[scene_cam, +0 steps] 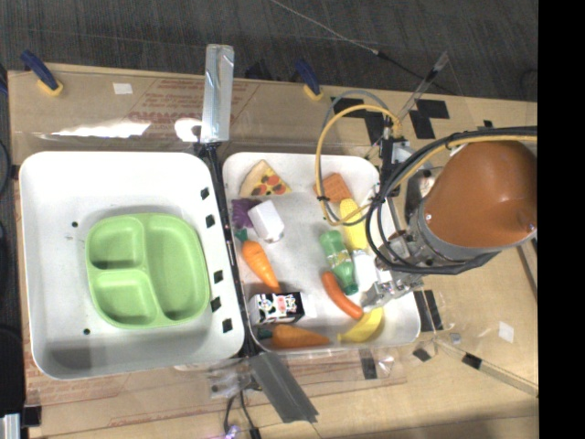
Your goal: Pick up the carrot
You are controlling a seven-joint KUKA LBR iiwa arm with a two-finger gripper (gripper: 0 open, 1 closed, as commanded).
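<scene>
Looking down at a slant on the right bin (302,160) and finding the carrot (259,262) lying flat in its left half, close to the wall shared with the left bin (37,245), tip pointing toward the lower right of the frame. Seeing the gripper (391,286) hanging over the right bin's lower right part, well apart from the carrot and to its right, under the grey arm's (430,240) orange band (480,195). Not managing to tell whether the jaws are spread or pressed together, with metal parts and cables crowding that spot.

Noting the carrot as smooth, orange and tapered, plastic in look. Spotting a white block (267,219) and a purple piece (241,213) just above it, a black-and-white carton (277,306) just below it, a pizza slice (265,181) in the upper left corner. Finding a second orange-red tapered piece (341,295) and a yellow banana (366,326) near the gripper, and a green bottle (336,254) above them.

Seeing a glossy green divided tray (146,268) sitting in the left bin. Making out both bins resting on a brown cardboard-covered bench (137,99), with blue clamps (41,71) at its upper edge and dark ribbed flooring (110,7) beyond.
</scene>
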